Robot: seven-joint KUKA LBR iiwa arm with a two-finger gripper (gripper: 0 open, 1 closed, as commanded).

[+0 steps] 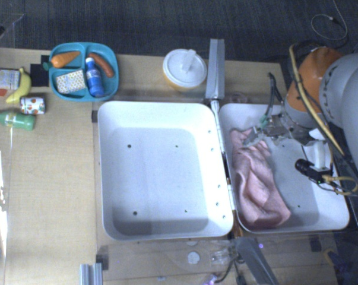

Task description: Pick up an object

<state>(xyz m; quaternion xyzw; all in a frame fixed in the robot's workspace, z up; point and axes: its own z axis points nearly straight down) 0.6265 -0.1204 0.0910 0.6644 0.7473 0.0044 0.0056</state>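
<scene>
Pale wooden bench (48, 206) carries everything we see, backed by dark carpet along the top. Going left to right, we first meet a small clutter at the far left: a toy banana (21, 86), a little printed can (32, 105) and a green bottle (12, 120) lying on its side. Just beside them sits a blue divided tray (110, 70) holding a toy carrot (67, 59), a blue bottle (94, 76) and a sausage-like piece. Further along stands a white lidded cup (185, 69). Next comes the left bin (161, 171), then the right bin (321, 209), where a crumpled pink cloth (259, 183) lies along its left side (the only thing there to pick). The gripper (269, 126) sits low at the cloth's upper end, fingers seemingly close to the fabric, but we cannot tell whether they are apart or closed, nor whether any cloth is caught. We judge the step as the grasp attempt itself; the next move calls for a firm pinch on a fold, then a straight lift to test it
</scene>
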